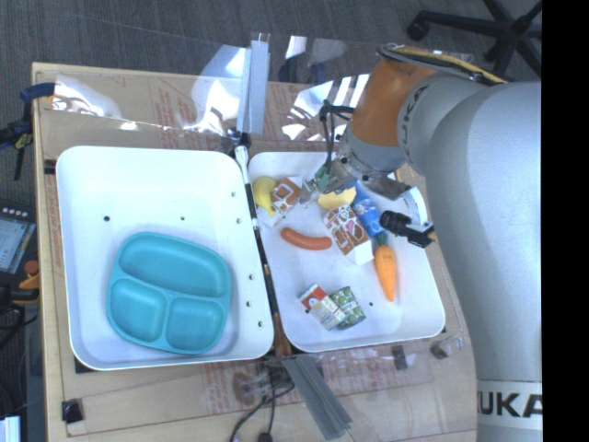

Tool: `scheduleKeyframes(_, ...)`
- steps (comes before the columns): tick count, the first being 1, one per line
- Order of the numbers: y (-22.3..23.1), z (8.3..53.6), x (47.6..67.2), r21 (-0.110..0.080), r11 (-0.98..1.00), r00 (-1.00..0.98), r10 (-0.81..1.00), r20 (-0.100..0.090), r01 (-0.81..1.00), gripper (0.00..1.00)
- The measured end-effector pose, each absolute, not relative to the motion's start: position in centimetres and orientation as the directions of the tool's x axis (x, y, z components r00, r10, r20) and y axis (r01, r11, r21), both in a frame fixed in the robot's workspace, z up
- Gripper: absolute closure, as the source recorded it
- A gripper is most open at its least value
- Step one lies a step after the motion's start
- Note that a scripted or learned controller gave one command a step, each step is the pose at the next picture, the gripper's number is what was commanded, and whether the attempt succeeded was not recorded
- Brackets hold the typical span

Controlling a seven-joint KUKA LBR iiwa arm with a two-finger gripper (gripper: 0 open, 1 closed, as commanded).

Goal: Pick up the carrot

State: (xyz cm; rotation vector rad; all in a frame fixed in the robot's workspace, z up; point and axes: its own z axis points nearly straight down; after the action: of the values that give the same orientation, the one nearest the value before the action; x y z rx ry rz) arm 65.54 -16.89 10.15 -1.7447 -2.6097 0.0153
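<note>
While approaching, with jaws (pixel 324 179) low at upper middle of right bin (pixel 419 325) and spread not discernible, shift toward carrot (pixel 386 272) lying free at bin's right side, then descend and close.

In the left bin (pixel 83 247) you see a blue tray (pixel 170 292). In the right bin (pixel 419 316) you see a sausage (pixel 306 239), banana (pixel 263 192) and cartons (pixel 333 306).
</note>
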Motion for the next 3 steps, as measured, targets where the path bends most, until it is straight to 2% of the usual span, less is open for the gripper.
scheduleKeyframes(1,-17.5,10.2,65.4,-0.015,0.380,-0.380,0.925,-0.011,0.925,0.00)
scheduleKeyframes(2,-18.7,10.2,51.3,-0.003,0.405,-0.405,0.914,0.003,0.914,0.00)
scheduleKeyframes(3,-14.3,9.1,62.3,-0.001,0.153,-0.153,0.988,0.000,0.988,0.00)
